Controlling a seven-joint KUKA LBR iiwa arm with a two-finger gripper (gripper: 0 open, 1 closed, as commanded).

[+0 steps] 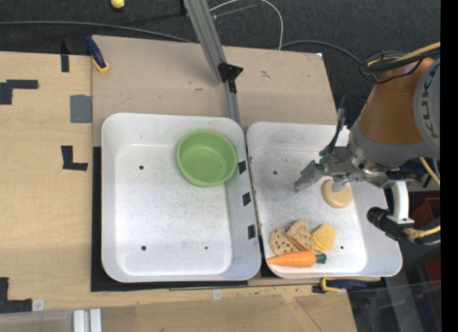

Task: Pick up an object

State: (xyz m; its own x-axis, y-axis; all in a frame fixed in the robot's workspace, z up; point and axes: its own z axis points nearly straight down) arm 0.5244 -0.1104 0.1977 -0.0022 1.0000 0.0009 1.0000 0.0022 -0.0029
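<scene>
Operator: Gripper (pixel 315 177) position confirmed over the right bin (pixel 275 144), reaching in from the right side. I read the fingers as spread apart, with nothing between them.

Supervisor: Where are the candidate objects relative to the gripper?

Operator: I see a beige rounded object (pixel 337 194) just beside the gripper, on its right and slightly toward the near edge; the wrist partly covers it, so I cannot tell what it is. Nearer the front rim of the same bin, below the gripper, lies a cluster: a waffle-patterned cookie (pixel 280 241), a cracker-like wedge (pixel 300 236) and a yellow piece (pixel 323 237), touching or nearly touching one another. An orange carrot (pixel 293 259) lies flat along the front wall, just in front of that cluster.

Supervisor: And the other bin?

Operator: I see a green bowl (pixel 207 157) upright in the left bin (pixel 129 252), well to the left of the gripper, near the divide between the bins. Both bins sit on the counter (pixel 143 73). A yellow ball (pixel 117 1) lies on the dark floor far beyond the counter, well apart from the gripper.
</scene>
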